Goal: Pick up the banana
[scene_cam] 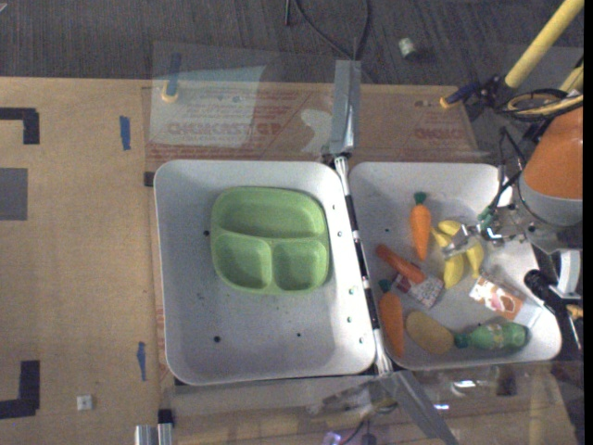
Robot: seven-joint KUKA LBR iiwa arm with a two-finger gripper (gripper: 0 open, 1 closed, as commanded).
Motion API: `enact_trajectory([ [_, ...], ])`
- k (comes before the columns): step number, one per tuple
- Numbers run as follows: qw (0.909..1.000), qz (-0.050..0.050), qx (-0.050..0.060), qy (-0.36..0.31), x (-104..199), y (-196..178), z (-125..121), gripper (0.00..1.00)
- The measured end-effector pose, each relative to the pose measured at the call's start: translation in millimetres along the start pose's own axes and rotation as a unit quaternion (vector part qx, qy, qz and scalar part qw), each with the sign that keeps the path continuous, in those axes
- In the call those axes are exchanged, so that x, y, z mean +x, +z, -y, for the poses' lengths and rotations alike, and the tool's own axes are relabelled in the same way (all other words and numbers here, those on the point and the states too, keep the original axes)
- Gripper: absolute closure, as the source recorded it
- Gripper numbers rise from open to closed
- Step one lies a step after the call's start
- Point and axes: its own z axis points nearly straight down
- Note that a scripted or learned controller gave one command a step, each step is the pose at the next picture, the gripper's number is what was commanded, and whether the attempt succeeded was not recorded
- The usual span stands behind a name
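Nearest the camera, along the front edge of the right bin, lie a green bottle on its side toward the front right corner, a tan potato-shaped piece beside it, and an orange carrot against the bin's left wall. Behind these sit a small patterned packet, a slim red-orange piece and a second small packet toward the right edge. Near the middle of this bin lies the banana, a cluster of yellow pieces, with an upright carrot with a green top just to its left. From the right edge the grey arm with its orange band leans in over the bin, wrist angled down and leftward, and the gripper sits right at the banana's top; whether its fingers are apart or closed cannot be told. In the left bin rests a green divided plate, toward the back.
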Motion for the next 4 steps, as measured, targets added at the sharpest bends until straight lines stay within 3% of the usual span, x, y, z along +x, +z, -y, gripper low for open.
enact_trajectory([
  [1,0.9999,0.001,-0.004,0.013,3.4,12.4,15.8,0.00],
  [2,0.9999,0.003,-0.004,0.016,0.2,4.4,15.8,1.00],
  [3,0.9970,0.000,0.001,0.078,20.9,-105.0,19.9,1.00],
  [4,0.9900,0.000,0.002,0.141,34.9,-79.8,-44.5,1.00],
])
